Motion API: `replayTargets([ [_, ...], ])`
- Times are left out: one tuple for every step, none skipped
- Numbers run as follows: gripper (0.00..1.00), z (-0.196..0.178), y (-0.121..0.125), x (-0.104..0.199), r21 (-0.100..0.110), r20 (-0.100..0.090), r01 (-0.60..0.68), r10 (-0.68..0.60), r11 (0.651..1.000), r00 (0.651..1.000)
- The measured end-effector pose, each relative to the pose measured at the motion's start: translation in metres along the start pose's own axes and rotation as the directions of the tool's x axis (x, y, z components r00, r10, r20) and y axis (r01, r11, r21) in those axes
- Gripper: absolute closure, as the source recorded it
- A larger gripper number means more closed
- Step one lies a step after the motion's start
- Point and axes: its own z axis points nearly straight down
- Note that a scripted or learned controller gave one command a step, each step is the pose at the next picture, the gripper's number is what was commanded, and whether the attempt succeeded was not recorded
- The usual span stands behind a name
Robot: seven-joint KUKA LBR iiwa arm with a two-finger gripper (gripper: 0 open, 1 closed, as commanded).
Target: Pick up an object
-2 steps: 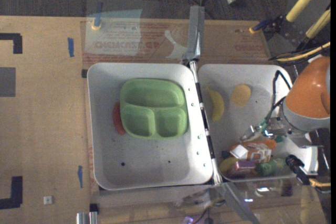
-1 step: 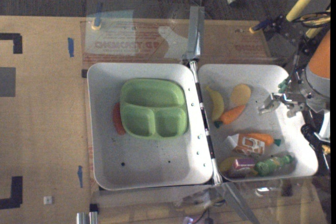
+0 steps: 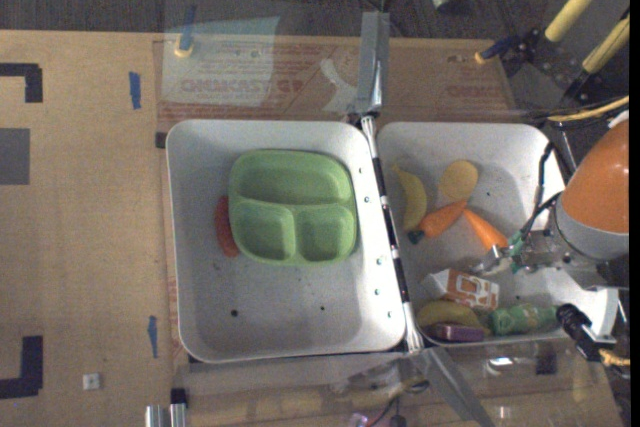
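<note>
Along the near wall of the right bin (image 3: pixel 520 140) lie a purple piece (image 3: pixel 458 332), a yellow-green fruit (image 3: pixel 447 313) and a green bottle-like thing (image 3: pixel 523 318), all packed close to the rim. Just behind them sits a small white and orange carton (image 3: pixel 471 289). The gripper (image 3: pixel 508 255) hangs over the right half of this bin, near the carton and almost above the tip of an orange carrot (image 3: pixel 484 229); whether its fingers are spread or closed I cannot tell, the metal parts are too small and blurred. A second carrot (image 3: pixel 440 219) lies to its left, well apart from the gripper, then a yellow banana (image 3: pixel 411 198) beside the middle divider, and a round tan piece (image 3: pixel 460 180) farther back. Around that round piece the floor of the bin is bare. On the left side, the left bin (image 3: pixel 200 315) holds a green divided plate (image 3: pixel 293 206) with a red thing (image 3: pixel 226 226) touching its left edge; much white floor stays free near the front.
</note>
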Motion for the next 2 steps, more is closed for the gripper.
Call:
replayTargets([
  [1.00, -0.009, 0.000, -0.006, -0.003, 0.006, -0.009, 0.009, 1.000, 1.000],
  [1.00, 0.000, 0.110, 0.047, -0.001, 0.002, 0.117, -0.117, 0.993, 0.993],
])
